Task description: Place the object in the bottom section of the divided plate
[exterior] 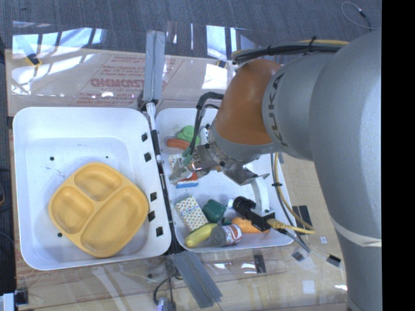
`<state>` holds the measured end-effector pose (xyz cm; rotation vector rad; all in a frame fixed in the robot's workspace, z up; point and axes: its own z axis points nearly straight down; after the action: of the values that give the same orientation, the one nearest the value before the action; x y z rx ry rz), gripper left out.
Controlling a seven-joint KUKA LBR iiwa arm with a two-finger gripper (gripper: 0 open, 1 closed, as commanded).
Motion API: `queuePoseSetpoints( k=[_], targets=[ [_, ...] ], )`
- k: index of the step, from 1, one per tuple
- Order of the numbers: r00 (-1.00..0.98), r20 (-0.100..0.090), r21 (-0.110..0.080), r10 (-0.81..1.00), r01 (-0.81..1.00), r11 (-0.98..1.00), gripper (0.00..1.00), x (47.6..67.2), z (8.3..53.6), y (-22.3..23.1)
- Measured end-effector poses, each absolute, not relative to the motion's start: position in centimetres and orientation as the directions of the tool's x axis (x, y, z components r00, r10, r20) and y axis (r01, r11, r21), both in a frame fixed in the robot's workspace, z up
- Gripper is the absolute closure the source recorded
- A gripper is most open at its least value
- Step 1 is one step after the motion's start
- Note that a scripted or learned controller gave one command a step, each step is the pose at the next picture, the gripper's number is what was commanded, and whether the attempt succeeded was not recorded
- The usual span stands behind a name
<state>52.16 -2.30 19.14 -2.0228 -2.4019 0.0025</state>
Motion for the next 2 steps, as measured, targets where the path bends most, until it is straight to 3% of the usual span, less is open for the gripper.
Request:
queuePoseSetpoints(
  k=[1, 2],
  targets=[
    [-0.015, 0.001, -0.007, 1.0, 1.0, 0.015, 1.0, 47.6, 19.1, -5.8],
    [0.083, 0.0, -0.004, 0.997, 0.997, -0.083, 1.0, 48.1, 23.7, 1.6]
  ],
)
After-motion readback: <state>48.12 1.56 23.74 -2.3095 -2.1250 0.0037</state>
